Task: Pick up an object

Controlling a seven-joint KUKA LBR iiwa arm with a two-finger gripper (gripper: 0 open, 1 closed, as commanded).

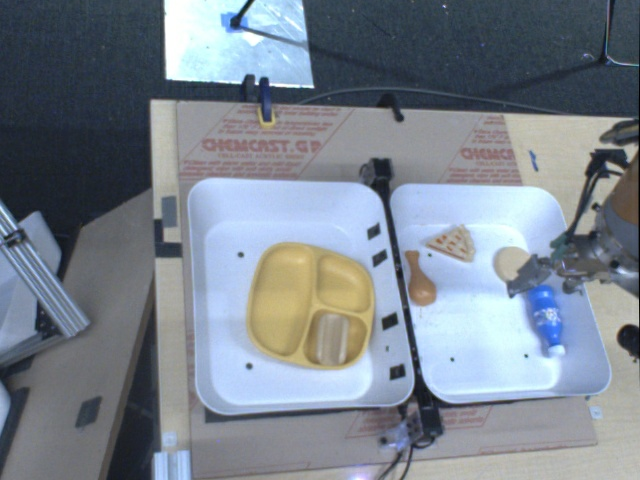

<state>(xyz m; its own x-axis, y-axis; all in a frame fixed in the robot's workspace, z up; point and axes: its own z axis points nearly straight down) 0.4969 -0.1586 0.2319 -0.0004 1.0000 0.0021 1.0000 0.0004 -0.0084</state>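
Tabletop (330,133): we see a pale board with red print, on it two white bins side by side, and dark floor around.
Left bin (215,268): it holds a yellow tray (300,303) with compartments; in the lower right compartment a pale see-through thing lies, we cannot tell what.
Right bin (470,368): it holds a small wedge like a pizza slice (452,242), a brown drumstick (421,280), a round beige piece (511,261) and a blue bottle (546,318).
End effector (545,271): it hangs at the right side of the right bin; we cannot tell how far it is open, and nothing shows in its hold.
Key relation: the bottle lies just below the end effector, toward the near edge, its long axis running from the end effector to the near rim, white cap at the far end; the beige piece is just to its left.
Our judgement: the bottle is the nearest thing to take.
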